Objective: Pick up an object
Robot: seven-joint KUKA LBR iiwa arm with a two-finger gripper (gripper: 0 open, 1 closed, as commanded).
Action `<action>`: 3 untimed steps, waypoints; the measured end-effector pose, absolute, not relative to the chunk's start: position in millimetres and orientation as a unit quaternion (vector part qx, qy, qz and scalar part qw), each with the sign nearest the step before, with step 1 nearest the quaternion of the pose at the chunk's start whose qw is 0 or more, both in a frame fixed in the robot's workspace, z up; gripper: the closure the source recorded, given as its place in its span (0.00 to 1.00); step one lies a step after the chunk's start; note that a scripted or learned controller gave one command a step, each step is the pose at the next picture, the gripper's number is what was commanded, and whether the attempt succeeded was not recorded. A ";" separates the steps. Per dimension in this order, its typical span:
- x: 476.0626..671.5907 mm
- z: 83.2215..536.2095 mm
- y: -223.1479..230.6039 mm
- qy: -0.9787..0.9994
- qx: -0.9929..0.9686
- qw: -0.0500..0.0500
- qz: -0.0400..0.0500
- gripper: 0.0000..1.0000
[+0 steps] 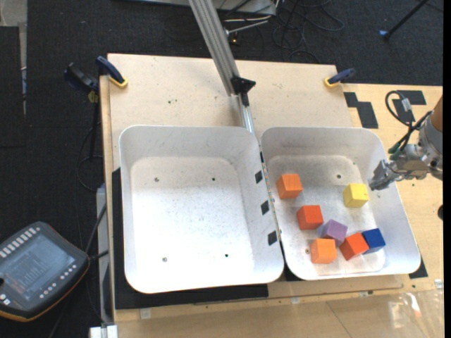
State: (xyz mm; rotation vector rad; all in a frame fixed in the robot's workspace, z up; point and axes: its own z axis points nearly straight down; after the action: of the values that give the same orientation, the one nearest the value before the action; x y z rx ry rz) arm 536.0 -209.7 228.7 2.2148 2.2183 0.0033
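The right bin (310,145) holds several small cubes. An orange cube (289,185) lies near its middle, and a yellow cube (356,194) lies toward its right side. A red-orange cube (309,216) sits below them. Near the front edge cluster a purple cube (334,229), an orange cube (323,250), a red cube (354,245) and a blue cube (373,239). My gripper (380,177) hangs over the right rim of this bin, just right of and slightly above the yellow cube. Nothing shows between its tips.
The left bin (141,189) stands beside the right one on the wooden bench (183,90). A grey metal pole (215,34) slants from the top down to the bins' shared edge. Clamps (113,72) grip the bench's back corners. A teach pendant (35,270) lies at lower left.
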 end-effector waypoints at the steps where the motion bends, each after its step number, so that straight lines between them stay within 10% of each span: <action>1: 537.1 246.8 -209.9 0.708 0.706 0.002 0.001 1.00; 3: 576.7 236.3 -117.0 0.710 0.704 0.000 0.001 1.00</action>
State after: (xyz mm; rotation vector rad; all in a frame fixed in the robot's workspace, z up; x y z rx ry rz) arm 576.7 -117.0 236.3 2.2125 2.2315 0.0020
